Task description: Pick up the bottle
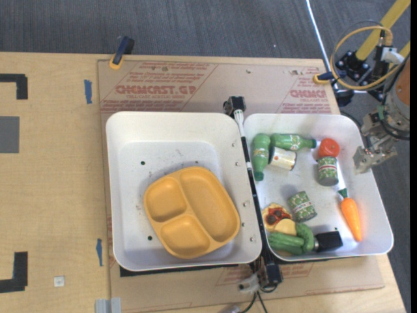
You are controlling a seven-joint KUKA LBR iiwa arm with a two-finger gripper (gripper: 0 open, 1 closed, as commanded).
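Observation:
Two green bottles lie in the right bin (374,194). One bottle (260,155) lies lengthwise along the left wall. The other bottle (292,141) lies crosswise near the back wall, with a white-labelled piece (282,160) just in front of it. My gripper (373,154) hangs over the bin's right rim, well to the right of both bottles. It is open, with nothing between its fingers.
The right bin also holds a red-capped jar (328,162), a carrot (351,218), a small green can (301,206), a pizza slice (279,219) and a green vegetable (291,241) beside a black piece (328,241). A yellow divided plate (190,210) lies in the left bin (130,142).

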